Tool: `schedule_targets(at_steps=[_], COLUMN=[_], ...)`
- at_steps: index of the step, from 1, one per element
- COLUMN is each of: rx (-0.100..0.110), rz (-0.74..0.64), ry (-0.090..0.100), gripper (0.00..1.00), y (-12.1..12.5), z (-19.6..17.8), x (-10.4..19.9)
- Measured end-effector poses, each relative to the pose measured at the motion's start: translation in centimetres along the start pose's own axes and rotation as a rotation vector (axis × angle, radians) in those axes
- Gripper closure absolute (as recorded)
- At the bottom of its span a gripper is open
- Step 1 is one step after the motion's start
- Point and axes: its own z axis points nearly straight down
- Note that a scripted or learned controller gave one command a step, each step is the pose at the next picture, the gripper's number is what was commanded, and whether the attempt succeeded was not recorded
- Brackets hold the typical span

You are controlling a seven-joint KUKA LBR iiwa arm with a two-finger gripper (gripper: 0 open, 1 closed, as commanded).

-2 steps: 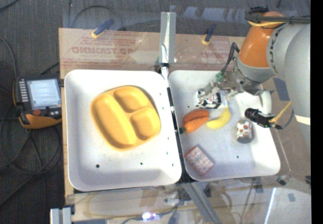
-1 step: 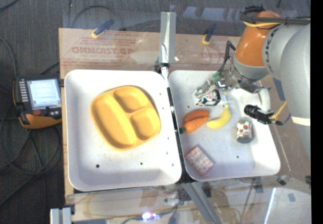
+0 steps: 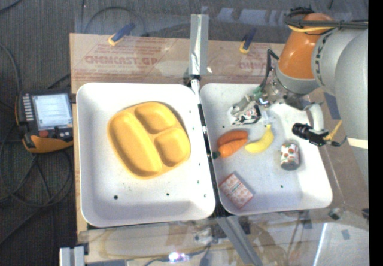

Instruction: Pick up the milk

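A small black-and-white patterned carton, which I take for the milk (image 3: pixel 247 117), lies in the right bin (image 3: pixel 311 193) near its upper left part. My gripper (image 3: pixel 246 106) hangs directly over it, reaching down from the grey arm with the orange band (image 3: pixel 299 58) at the upper right. The gripper's metal parts overlap the carton's top edge and hide part of it. I cannot see whether they touch.
An orange carrot (image 3: pixel 231 142) and a yellow banana (image 3: pixel 261 141) lie just below the carton. A small can (image 3: pixel 289 155) lies to the right and a flat pink packet (image 3: pixel 235 190) near the front. The left bin (image 3: pixel 96 199) holds a yellow divided plate (image 3: pixel 149 138).
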Motion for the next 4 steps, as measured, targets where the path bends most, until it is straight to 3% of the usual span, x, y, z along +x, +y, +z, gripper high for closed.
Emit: schedule_targets(at_steps=[1,2,3,4], rx=[-0.011,-0.025,-0.023,-0.004], rz=[-0.112,-0.111,-0.110,-0.357], ry=[-0.003,-0.009,-0.006,0.009], gripper=[0.00,1.00,0.00,0.00], y=[-1.4,-1.0,-1.1,-1.1], z=[-0.2,-1.9,-1.7,-0.6], x=[1.3,1.1,1.1,2.6])
